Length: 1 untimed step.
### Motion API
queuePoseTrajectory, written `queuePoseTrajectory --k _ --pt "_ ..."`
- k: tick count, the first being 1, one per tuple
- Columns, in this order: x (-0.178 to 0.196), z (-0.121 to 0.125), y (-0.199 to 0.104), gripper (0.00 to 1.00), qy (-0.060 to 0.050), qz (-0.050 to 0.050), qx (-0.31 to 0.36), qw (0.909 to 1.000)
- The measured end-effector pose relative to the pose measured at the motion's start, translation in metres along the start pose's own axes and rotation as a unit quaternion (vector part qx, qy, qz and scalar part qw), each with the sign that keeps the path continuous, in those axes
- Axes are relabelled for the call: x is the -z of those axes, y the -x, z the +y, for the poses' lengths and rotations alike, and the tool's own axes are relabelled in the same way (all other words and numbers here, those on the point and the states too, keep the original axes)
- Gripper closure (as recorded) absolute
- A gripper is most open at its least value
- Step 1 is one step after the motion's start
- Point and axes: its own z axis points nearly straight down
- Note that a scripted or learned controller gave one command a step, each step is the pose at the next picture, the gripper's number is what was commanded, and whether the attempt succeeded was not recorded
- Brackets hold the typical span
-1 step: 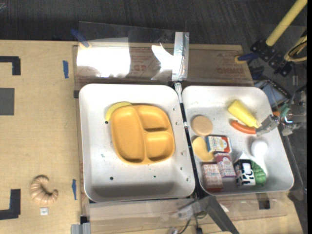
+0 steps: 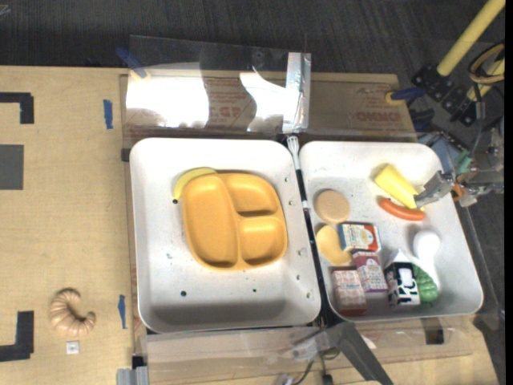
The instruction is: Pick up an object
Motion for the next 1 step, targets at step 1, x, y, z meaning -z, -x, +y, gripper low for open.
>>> queuePoseTrajectory --k 1 --pt "-0.1689 -0.0025 0.0296 0.0 -0.007 0.007 -0.094 0.9955"
